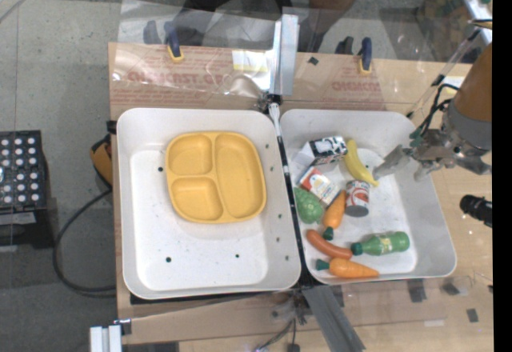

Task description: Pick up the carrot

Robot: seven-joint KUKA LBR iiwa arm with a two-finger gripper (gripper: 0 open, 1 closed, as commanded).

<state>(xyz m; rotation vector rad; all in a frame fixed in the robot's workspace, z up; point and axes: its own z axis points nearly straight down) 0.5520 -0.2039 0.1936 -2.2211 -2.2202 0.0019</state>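
Two carrot-like pieces lie in the right bin [428, 206]. One orange carrot [335, 211] stands slanted between a green vegetable [307, 205] and a small can [358, 198]. A second carrot [353, 268] with a green stub lies along the bin's front wall. My gripper [403, 166] hovers over the right half of this bin, right of the banana [358, 162]. It is open with nothing between its fingers, and it is well apart from both carrots.
The right bin also holds a black-and-white carton [327, 147], a red-and-white box [317, 183], a reddish sausage-shaped piece [327, 244] and a green bottle [383, 243]. A yellow divided plate [216, 176] sits in the left bin [144, 246]. A person's legs are behind the bench.
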